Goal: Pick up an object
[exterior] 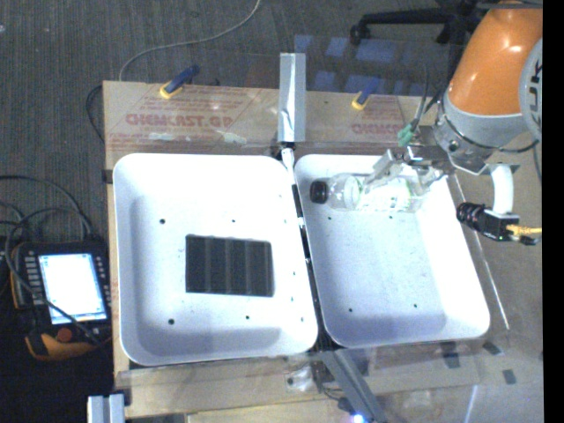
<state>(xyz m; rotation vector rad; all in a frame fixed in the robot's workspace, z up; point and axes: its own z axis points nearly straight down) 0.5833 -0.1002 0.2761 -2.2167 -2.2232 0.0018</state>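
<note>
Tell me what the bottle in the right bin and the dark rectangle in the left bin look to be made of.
The bottle looks like clear plastic, glossy: the white bin shows through its body, and it has a dark cap. The dark rectangle in the left bin looks matt black, with lengthwise ridges or panels; rubber, foam or plastic, I cannot tell which.

A dark grey carpet floor (53, 51) surrounds the counter (211, 117), with a chair base (401, 25) behind it.
</note>
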